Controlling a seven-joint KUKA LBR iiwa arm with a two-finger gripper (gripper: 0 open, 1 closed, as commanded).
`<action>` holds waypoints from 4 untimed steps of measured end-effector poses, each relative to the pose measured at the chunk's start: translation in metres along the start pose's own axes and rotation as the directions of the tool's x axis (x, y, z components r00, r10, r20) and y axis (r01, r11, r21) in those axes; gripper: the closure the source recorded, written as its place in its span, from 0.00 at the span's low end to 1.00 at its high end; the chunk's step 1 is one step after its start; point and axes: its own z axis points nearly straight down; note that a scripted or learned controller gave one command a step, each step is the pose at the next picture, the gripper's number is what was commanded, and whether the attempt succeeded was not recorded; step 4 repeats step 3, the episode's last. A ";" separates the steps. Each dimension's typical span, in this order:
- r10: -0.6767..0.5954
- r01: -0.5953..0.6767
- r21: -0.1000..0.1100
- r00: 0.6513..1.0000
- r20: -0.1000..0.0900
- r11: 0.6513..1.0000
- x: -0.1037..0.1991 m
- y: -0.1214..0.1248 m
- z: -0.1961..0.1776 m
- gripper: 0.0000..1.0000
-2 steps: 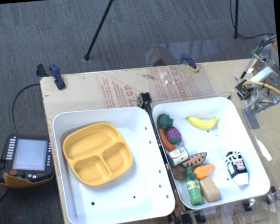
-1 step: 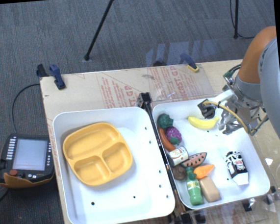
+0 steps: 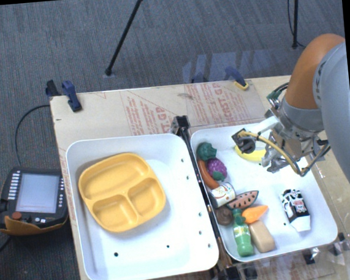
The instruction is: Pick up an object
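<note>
arm [image 3: 317, 85] comes in from the right, over the upper right of the right bin [image 3: 322, 230]. hand [image 3: 273, 151] sits low over that bin's top part, cables and wrist parts clutter it, cannot tell if it is apart or together, nothing seen clamped in it. yellow banana [image 3: 250, 155] lies just beside the hand, partly hidden by it. rest of the toys are in the right bin along its left side: green vegetable [image 3: 205, 151] at top, purple grapes [image 3: 217, 168] below it, orange carrot-like piece [image 3: 207, 175] against the left wall, small can [image 3: 222, 194], watermelon slice [image 3: 243, 199], orange carrot [image 3: 255, 213], green bottle [image 3: 242, 237] and tan block [image 3: 262, 237] near the front edge. black and white milk carton [image 3: 295, 208] stands apart at the right side. left bin [image 3: 100, 260] holds a yellow divided tray [image 3: 121, 190]. both bins sit on the table [image 3: 135, 109]. teach pendant [image 3: 33, 199] on the floor at left.
</note>
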 end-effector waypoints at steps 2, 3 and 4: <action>-0.002 0.002 -0.002 1.000 0.004 1.000 -0.076 -0.007 -0.022 1.00; -0.055 0.055 -0.005 0.998 0.001 0.998 -0.062 0.076 -0.039 1.00; -0.055 0.055 -0.005 0.998 0.001 0.998 -0.062 0.076 -0.039 1.00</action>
